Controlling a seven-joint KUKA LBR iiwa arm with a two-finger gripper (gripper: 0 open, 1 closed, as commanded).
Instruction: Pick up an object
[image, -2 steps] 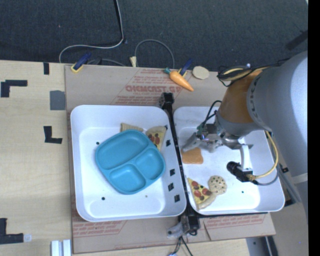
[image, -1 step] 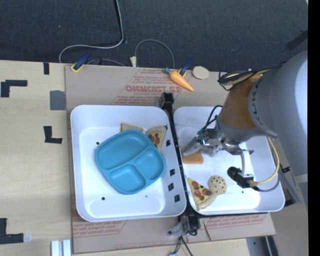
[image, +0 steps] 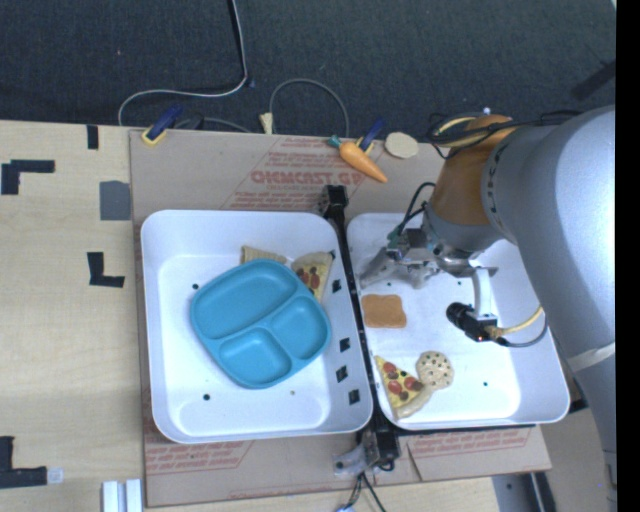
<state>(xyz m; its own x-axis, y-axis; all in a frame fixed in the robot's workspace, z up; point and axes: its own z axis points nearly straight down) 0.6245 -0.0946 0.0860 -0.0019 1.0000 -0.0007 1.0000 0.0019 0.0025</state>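
In the right bin (image: 520, 395) lie a brown toast piece (image: 384, 311), a pizza slice (image: 400, 385) and a speckled cookie (image: 435, 369). My gripper (image: 398, 268) hangs low over the upper left part of that bin, just above the toast piece and apart from it. Nothing shows held in it. The grey arm with its orange band (image: 465, 185) reaches in from the right and covers the bin's upper right part.
The left bin (image: 165, 330) holds a blue divided plate (image: 260, 322) with a toast piece (image: 262, 256) and a pizza slice (image: 314, 271) tucked under its far edge. A toy carrot (image: 362, 161) and a beige disc (image: 402, 145) lie on the cardboard behind the bins. A black cable (image: 478, 322) crosses the right bin.
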